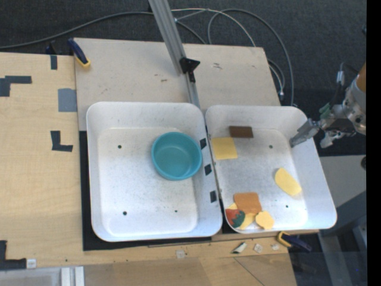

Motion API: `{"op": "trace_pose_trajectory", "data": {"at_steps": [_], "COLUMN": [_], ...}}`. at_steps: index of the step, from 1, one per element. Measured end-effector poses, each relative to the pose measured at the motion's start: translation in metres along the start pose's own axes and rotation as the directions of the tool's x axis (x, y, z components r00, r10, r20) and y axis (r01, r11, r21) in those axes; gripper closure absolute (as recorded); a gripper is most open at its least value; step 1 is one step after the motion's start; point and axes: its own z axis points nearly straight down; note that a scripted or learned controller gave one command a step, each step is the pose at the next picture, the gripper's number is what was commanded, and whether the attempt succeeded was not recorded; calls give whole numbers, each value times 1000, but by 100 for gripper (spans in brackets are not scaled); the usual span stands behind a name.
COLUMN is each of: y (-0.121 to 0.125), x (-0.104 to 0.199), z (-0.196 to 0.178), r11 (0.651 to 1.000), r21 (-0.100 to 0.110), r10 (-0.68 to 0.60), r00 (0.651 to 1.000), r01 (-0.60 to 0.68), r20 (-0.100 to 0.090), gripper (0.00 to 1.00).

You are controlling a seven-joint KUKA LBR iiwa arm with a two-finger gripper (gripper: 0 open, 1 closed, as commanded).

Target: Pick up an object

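My gripper [314,137] hangs over the right rim of the right bin [315,177], open, with nothing between its fingers [300,134]. In that bin lie a brown block [241,131], a yellow square [225,148], a yellow oval piece [287,182], an orange block [247,202], a red-green-orange piece [238,218] and a small yellow piece [264,220]. The yellow oval is the nearest of them to the gripper, below and left of it. A teal bowl [176,155] stands upright in the left bin [113,189].
A slanted metal post [169,28] rises behind the bins, clamped near their shared wall. Cables [262,28] loop on the dark floor behind the bench. A blue-and-yellow clamp [78,52] sits at the bench's back left corner, and small clips [256,247] lie in front of the right bin.
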Motion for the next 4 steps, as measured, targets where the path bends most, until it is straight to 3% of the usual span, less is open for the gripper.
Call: {"op": "trace_pose_trajectory", "data": {"at_steps": [1, 4], "y": [0, 8], "x": [0, 7], "z": [0, 160], "r11": [1000, 1000], "r21": [0, 6], "r10": [0, 0], "r00": [1000, 1000], "r01": [0, 0], "r20": [0, -1], "gripper": [0, 0]}}
